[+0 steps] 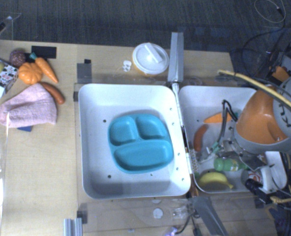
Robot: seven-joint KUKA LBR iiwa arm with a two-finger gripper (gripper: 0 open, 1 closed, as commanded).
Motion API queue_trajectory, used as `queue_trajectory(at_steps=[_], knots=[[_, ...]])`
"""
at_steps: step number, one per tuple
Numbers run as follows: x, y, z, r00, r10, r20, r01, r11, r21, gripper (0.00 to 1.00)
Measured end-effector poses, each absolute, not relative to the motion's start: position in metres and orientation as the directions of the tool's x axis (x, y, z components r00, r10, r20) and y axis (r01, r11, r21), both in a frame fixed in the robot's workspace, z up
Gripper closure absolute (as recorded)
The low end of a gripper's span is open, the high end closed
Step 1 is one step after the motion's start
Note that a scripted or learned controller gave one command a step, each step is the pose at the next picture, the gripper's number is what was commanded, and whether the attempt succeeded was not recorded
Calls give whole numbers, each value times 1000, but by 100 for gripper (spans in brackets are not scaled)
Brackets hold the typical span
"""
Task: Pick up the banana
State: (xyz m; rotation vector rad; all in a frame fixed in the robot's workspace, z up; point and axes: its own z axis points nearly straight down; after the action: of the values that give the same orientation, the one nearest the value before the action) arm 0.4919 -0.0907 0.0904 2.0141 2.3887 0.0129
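— Where's the banana [215, 180] from where you stand?

— Down at about five o'clock in the right bin [204, 98], near the front wall. It lies on its side, yellow with a dark shadowed underside, and a green thing [228, 164] sits just beside it, toward twelve o'clock.

— And the arm?

— The arm [258, 119] comes in from three o'clock, with the orange band over the bin. The end effector [223, 149] hangs low among cables, above the green piece and close to the banana. I cannot tell how wide it is spread, and I see nothing gripped in it.

— How would that banana handle, you think?

— Looks like a toy one to me: light, fairly stiff, with a smooth skin that may slip. The curve makes it roll if pushed from one end. I'd take it across the middle, where it is thickest, with the closing direction across its width.

— Anything in the way?

— The bin wall at six o'clock is close, and the green thing crowds the other side. There's also a reddish sausage-shaped piece [199, 136] and an orange carrot-like piece [215, 117] further up, well clear. The blue tray [140, 142] in the left bin [94, 132] doesn't matter here.
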Motion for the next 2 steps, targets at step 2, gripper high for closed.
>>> queue_trajectory(at_steps=[2], knots=[[493,-96,91,-8,1000,-2,1000,8,20,0]])
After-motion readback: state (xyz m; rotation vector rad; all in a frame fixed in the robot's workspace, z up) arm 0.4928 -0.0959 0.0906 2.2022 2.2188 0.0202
